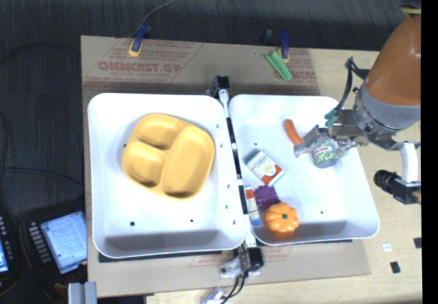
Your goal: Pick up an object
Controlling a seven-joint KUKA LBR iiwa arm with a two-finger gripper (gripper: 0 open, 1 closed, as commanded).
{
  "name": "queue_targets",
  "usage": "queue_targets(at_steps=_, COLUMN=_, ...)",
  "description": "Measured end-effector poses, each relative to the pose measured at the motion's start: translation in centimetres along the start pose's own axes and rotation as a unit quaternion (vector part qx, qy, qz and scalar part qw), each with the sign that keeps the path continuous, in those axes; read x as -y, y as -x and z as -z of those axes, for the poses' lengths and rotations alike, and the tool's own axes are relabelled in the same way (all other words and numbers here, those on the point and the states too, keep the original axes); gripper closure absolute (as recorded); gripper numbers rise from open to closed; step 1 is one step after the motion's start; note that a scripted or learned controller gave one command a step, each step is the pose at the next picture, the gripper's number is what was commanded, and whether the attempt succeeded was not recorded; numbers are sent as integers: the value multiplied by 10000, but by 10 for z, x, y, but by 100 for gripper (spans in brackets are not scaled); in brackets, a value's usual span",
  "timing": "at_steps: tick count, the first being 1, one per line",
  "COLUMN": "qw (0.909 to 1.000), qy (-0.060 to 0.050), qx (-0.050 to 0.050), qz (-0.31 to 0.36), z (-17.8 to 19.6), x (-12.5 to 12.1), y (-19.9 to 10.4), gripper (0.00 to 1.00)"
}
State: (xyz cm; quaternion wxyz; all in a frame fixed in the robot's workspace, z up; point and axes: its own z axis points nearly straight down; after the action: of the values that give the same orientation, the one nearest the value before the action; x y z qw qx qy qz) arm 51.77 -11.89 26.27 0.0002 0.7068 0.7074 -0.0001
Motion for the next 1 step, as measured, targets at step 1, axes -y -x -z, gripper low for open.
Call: queue_targets(at_steps=1, qw=10000, qy=33, qx=0, qz=-6, z=-173, x=31, y=13, gripper=0)
